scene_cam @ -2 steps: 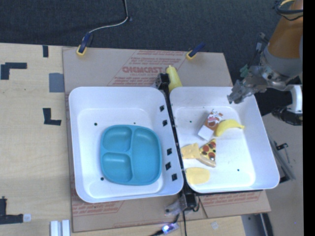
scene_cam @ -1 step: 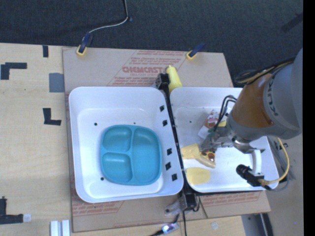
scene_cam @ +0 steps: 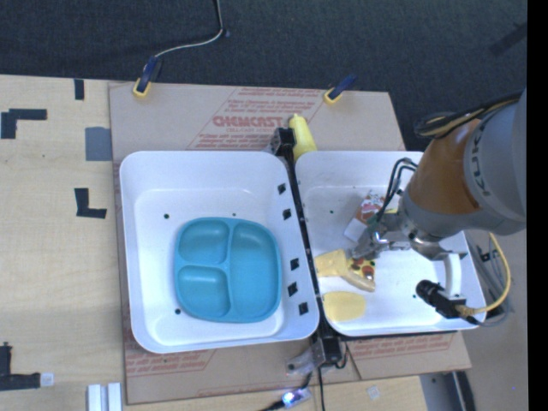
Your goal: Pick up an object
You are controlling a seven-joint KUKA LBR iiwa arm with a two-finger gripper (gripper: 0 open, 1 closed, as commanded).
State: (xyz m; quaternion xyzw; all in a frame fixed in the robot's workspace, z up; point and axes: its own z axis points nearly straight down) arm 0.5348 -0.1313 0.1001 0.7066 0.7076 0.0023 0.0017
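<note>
Reaching in from the right, the grey arm (scene_cam: 479, 178) with its orange band bends down into the right bin (scene_cam: 342, 171), and the tool (scene_cam: 366, 248) sits low over the middle of that bin. Whether the tool is apart or together cannot be told from this slanted look down; the wrist and cabling hide much of it. The tip is just above or touching the far end of a pizza slice toy (scene_cam: 347, 269), a pale yellow wedge with red and dark spots near its right corner, which lies flat on the bin floor. Nothing is clearly lifted.

Just near of the slice, close to the near wall of the right bin, lies a pale yellow rounded piece (scene_cam: 345, 305). Far of the tool, a small red and white object (scene_cam: 372, 205) rests on the bin floor, and a small grey piece (scene_cam: 354, 229) lies between it and the tool.

The left bin (scene_cam: 145, 178) holds a blue divided plate (scene_cam: 228, 269) with three compartments, lying flat at its centre. A yellow object (scene_cam: 300, 135) sits at the far end of the divider between the two bins. Both bins stand on a cardboard sheet (scene_cam: 248, 118) laid on the wooden surface (scene_cam: 51, 229), with two clamps at the sheet's far edge.
</note>
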